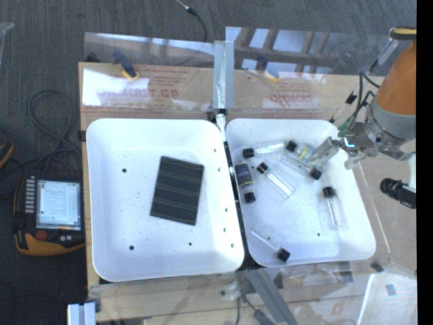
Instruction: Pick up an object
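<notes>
Several clear vials with black caps lie scattered in the right bin (352, 249). One vial (276, 180) lies near the middle, another vial (331, 207) at the right, and a third vial (269, 244) near the front. A flat black ribbed pad (177, 189) lies in the middle of the left bin (108, 249). My gripper (329, 149) hangs over the back right part of the right bin, just right of a vial with a yellowish label (302, 156). I see nothing held in it.
A dark small bottle (243, 175) lies against the right bin's left wall. A handheld pendant (51, 212) with cables sits on the floor to the left. Clear panels stand behind both bins. The grey and orange arm (396, 107) reaches in over the right rim.
</notes>
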Robot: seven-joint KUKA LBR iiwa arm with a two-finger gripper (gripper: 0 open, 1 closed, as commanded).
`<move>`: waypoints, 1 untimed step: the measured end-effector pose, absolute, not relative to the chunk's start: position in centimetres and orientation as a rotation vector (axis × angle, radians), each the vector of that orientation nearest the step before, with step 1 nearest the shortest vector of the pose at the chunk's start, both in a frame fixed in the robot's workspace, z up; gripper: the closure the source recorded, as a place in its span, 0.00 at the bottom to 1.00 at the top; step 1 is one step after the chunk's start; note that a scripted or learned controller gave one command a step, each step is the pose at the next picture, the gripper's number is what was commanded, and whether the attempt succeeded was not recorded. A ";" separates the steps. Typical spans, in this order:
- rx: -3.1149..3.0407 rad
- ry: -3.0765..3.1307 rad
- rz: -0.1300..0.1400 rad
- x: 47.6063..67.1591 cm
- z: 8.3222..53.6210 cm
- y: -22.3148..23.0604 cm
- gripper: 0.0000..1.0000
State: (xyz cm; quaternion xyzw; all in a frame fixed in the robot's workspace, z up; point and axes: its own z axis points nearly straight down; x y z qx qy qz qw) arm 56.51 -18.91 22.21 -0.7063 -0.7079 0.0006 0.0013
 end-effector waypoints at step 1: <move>-2.225 -2.217 -0.001 58.6 9.6 -19.9 0.00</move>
